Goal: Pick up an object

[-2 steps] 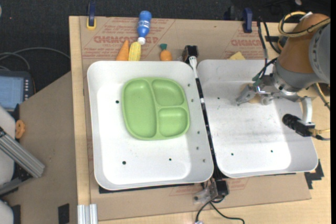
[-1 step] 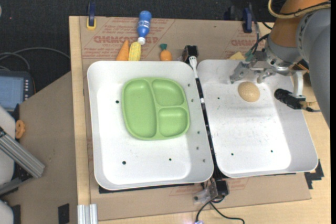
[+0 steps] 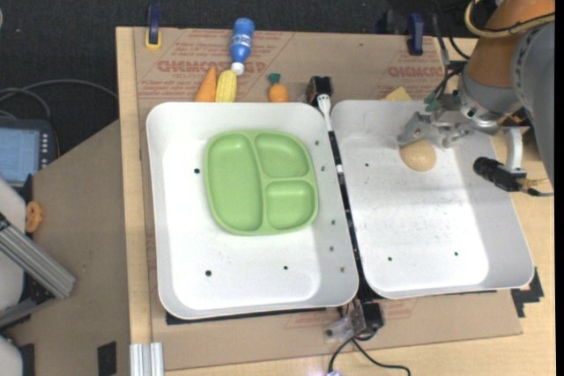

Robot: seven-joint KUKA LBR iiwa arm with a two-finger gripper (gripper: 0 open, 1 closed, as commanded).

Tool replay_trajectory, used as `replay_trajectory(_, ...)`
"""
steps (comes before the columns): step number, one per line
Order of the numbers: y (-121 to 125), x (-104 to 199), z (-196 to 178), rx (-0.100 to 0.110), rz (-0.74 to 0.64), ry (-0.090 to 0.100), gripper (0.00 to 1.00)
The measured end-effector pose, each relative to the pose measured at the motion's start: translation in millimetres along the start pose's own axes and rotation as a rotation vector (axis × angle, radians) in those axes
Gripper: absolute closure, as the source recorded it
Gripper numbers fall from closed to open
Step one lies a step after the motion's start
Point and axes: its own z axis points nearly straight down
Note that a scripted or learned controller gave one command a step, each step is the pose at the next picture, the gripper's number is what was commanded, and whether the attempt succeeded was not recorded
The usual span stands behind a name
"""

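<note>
Approach step: my gripper (image 3: 426,129) hovers at upper right of the frame, just above a tan potato (image 3: 419,157) lying in the right bin (image 3: 441,251). I cannot tell the jaw state. Next, I judge, comes a descent around it.

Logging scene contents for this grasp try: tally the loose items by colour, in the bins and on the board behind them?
Green: 1, divided plate in the left bin
Tan: 1, roundish object in the right bin, beside the gripper
Blue and white: 1, bottle
Yellow: 1, corn
Orange: 2, carrot, small carrot
Total: 6
</note>
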Motion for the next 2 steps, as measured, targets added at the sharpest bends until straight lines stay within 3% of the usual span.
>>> replay_trajectory(1, 1, 2, 0, -0.001, -0.002, 0.001, 0.0)
replay_trajectory(2, 2, 1, -12, -0.005, -0.003, -0.002, 1.0)
